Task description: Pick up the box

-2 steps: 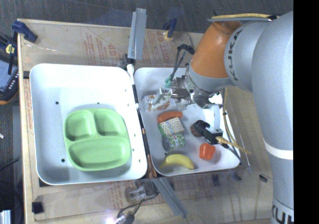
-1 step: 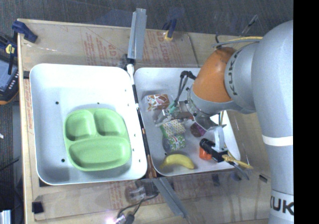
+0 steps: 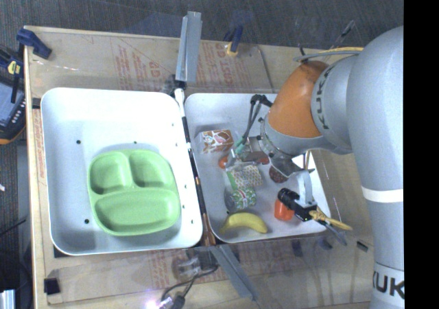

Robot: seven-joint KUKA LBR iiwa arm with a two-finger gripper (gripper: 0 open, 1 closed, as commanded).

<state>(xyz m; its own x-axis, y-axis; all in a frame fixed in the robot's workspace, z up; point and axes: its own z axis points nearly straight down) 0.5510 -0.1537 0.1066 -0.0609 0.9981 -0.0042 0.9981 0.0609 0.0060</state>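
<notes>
Careful: the box (image 3: 216, 141) lies far left in the right bin (image 3: 226, 112), with the gripper (image 3: 248, 158) just beside it, above a green pouch (image 3: 243, 188). You cannot tell how wide the gripper stands, so a descent here may catch the pouch instead.

Seeing plain white on both the left bin (image 3: 62, 115) and the right bin (image 3: 206, 105), plus light green on the divided tray (image 3: 134, 191). Got a box (image 3: 243, 186) in a busy green-and-white pattern, a white packet (image 3: 215, 140) with brown and red print, a yellow banana (image 3: 245, 222) and some red-orange thing (image 3: 282, 211). Also a pale tan bench (image 3: 103, 53) with faded reddish lettering, blue clamps (image 3: 33, 41), and a grey arm (image 3: 370, 95) with an orange band.
</notes>
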